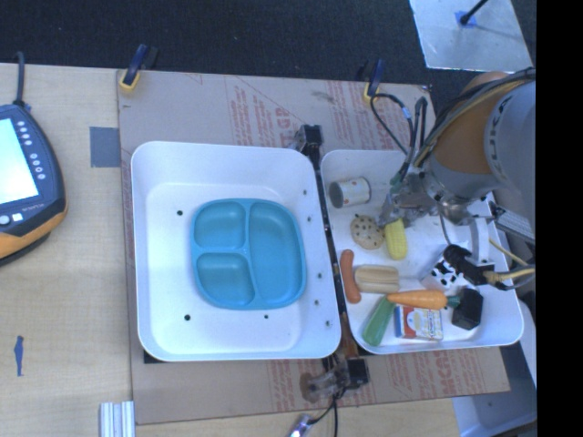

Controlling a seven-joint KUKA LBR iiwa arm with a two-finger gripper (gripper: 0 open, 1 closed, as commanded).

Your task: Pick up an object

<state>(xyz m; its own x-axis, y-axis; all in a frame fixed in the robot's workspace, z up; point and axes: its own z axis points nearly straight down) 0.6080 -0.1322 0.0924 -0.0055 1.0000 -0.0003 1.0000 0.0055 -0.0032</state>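
Hanging low in the right white plastic bin (510,335), the tool (397,213) meets a yellow corn cob (395,239); its finger state cannot be told. Beside lie a round tan cookie (366,231) and grey cylinder (350,192).

no text can be read with certainty. faint reddish print runs in bands across the brown cardboard sheet (273,107) under the bins, its letters too blurred to make out. the small carton (417,322) in the right bin (510,330) has a red and white printed face, unreadable. the handheld pendant (23,176) at left shows a bright screen with no legible characters.
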